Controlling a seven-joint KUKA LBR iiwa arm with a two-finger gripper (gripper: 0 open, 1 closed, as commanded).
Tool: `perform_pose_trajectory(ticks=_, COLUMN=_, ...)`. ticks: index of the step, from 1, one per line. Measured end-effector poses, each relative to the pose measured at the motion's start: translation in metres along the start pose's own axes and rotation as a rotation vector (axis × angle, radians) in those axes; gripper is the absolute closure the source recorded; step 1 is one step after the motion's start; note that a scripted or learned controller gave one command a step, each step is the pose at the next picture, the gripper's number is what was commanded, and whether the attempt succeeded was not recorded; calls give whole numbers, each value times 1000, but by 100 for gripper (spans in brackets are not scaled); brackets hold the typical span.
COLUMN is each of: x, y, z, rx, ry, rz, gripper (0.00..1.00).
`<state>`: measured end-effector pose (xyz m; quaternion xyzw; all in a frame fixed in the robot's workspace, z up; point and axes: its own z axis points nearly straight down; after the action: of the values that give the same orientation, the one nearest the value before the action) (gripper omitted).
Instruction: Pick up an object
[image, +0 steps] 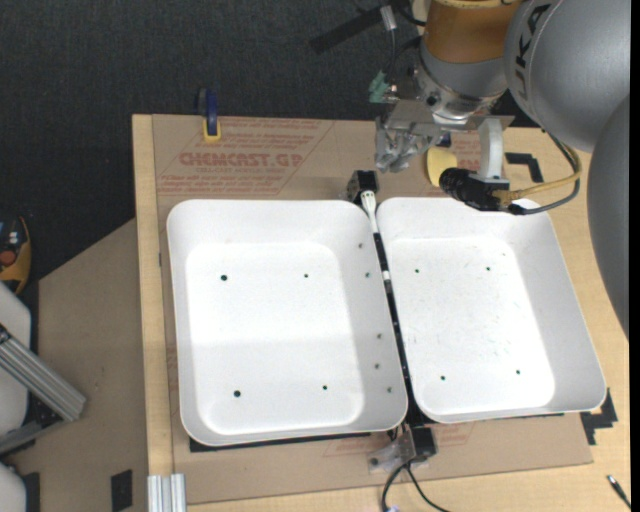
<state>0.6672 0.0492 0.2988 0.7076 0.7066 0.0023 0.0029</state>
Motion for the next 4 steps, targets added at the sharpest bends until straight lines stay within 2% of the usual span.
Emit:
perform_pose_trajectory(ticks=1, x=-92, y=-11, z=-31, rx=1, ry=-3, rz=6, gripper=100)
perform_pose_trajectory(ticks=2, x=-41, y=-17, z=72, rx=15, ry=2, rz=-4, gripper=100)
perform_pose_trajectory(ticks=3, x=-1, y=-3, z=-45, rx=-8, ry=3, rz=-7, gripper=100)
perform_pose_trajectory(ticks=4, x=95, y=-3, z=45, rx=16, ry=3, rz=-10, gripper=100)
